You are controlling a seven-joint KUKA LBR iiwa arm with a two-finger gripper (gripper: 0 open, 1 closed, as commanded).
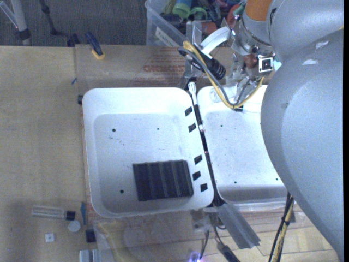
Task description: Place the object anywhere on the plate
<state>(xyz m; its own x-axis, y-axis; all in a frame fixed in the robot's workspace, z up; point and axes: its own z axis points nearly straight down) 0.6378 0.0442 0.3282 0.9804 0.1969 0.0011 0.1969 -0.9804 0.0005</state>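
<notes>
Over on the right, the grey arm (308, 119) reaches across and hides much of the right bin (234, 152). An orange band (257, 1) shows near the top of the arm, and below it the tool (240, 86) hangs over the far edge of the right bin, close to the corner where the two bins meet. A yellow cable (219, 94) loops beside it. From this angle I cannot tell whether the tool is wide or narrow, and I see nothing held in it.

The left bin (103, 124) sits just beside the right one, their rims touching along the middle, where a row of small black tabs (192, 127) runs down the join. A dark ribbed slab (162, 180) lies flat on the floor of the left bin, toward the near side and a little right of centre, close to the near wall. It is well apart from the tool. I cannot tell whether the slab is the plate or the object.

Behind the bins, a clear tub (188, 7) full of coloured toys stands on the table (38, 119). A blue clamp (96, 46) lies near the table's far edge, left of the tub. Some small loose bits (52, 212) are scattered on the table by the near left corner of the left bin.
</notes>
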